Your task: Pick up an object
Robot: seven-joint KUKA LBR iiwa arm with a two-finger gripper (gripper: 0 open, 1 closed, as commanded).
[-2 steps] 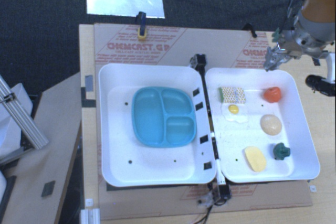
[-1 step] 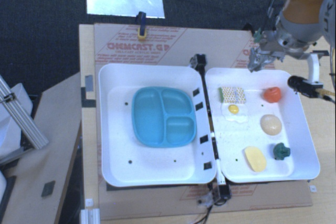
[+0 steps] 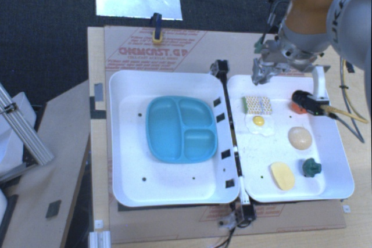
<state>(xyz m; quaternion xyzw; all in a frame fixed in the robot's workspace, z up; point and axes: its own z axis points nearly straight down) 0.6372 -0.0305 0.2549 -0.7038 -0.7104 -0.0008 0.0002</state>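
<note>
The step in hand looks like the approach: the gripper (image 3: 263, 75) hangs over the far rim of the right bin (image 3: 342, 151), just above the patterned square (image 3: 257, 104); how far open it is I cannot tell. The next move calls for a straight descent onto that nearest piece. Two bins on the worktop (image 3: 99, 142); the left bin (image 3: 125, 142) holds one blue divided plate (image 3: 180, 129); the right holds one patterned square, one fried egg (image 3: 260, 123), one beige oval (image 3: 300, 137), one yellow slab (image 3: 282, 175), one green lump (image 3: 311, 168).

Yellow clamp (image 3: 157, 38) on lettered board (image 3: 174, 50)
</note>
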